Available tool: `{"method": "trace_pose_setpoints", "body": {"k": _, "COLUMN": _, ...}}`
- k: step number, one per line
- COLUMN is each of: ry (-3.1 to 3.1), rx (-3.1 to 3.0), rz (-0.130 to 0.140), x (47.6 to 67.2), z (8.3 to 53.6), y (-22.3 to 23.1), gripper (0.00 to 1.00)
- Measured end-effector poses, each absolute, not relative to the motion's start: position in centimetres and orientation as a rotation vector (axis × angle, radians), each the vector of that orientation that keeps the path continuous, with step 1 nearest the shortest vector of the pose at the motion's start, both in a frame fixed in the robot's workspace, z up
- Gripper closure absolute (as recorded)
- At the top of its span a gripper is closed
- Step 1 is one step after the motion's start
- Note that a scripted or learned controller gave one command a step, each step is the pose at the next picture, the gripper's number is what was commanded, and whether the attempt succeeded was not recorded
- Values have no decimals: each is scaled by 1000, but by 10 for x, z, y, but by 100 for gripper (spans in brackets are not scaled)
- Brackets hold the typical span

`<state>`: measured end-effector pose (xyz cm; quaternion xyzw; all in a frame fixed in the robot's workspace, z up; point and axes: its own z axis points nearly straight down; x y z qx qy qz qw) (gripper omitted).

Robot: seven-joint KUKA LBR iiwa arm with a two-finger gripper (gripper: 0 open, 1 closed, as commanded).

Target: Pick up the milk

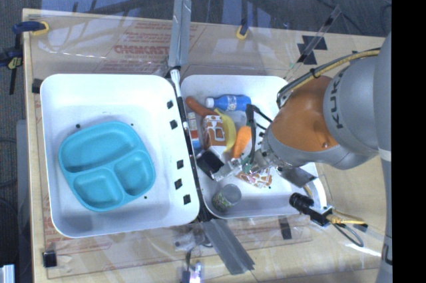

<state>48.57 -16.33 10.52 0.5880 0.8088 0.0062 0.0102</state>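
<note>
Milk carton [214, 130] among clutter in right bin [266, 84]

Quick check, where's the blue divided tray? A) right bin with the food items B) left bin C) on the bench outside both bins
B: the blue divided tray lies flat in the left bin, by itself, while the arm reaches into the right bin among the clutter.

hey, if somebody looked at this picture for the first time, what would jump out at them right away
Probably the bright blue divided tray, lying alone in the left bin. Next, the big grey arm with its orange band, reaching in from the right over the right bin. Under it sits a crowded pile of small items, among them a blue-labelled bottle near the far wall and an orange carrot-like piece.
</note>
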Motion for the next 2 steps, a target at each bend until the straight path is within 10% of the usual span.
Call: {"method": "trace_pose_setpoints", "body": {"k": 2, "ry": 2610, "rx": 1697, "rz": 14, "x": 488, "z": 106, "y": -210, "gripper": 0}}
